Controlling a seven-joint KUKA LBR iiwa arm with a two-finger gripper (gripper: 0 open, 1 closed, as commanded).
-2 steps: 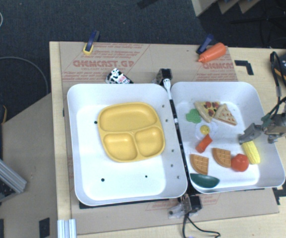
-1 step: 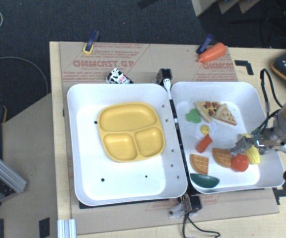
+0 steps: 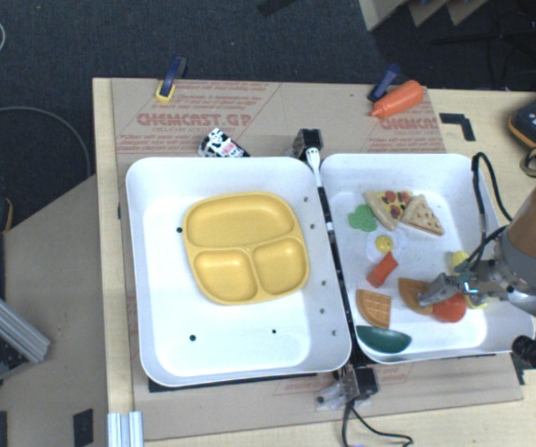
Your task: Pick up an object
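Note:
My gripper (image 3: 438, 293) reaches in from the right and sits low in the right bin (image 3: 408, 162), near its front right corner. It is right over a brown toy food piece (image 3: 409, 292) and a red round piece (image 3: 451, 311), touching or nearly touching both. Scattered in this bin are a waffle piece (image 3: 373, 306), a dark green bowl (image 3: 384, 341), a red chunk (image 3: 381, 269), a small yellow piece (image 3: 383, 244), a green leaf (image 3: 362, 219) and two pizza slices (image 3: 423, 215).
The left bin (image 3: 156, 277) holds a yellow divided plate (image 3: 245, 247). On the bench behind the bins lie an orange carrot toy (image 3: 398, 99) and a black-and-white toy (image 3: 221, 144). A cable (image 3: 480, 194) loops over the right bin's far right side.

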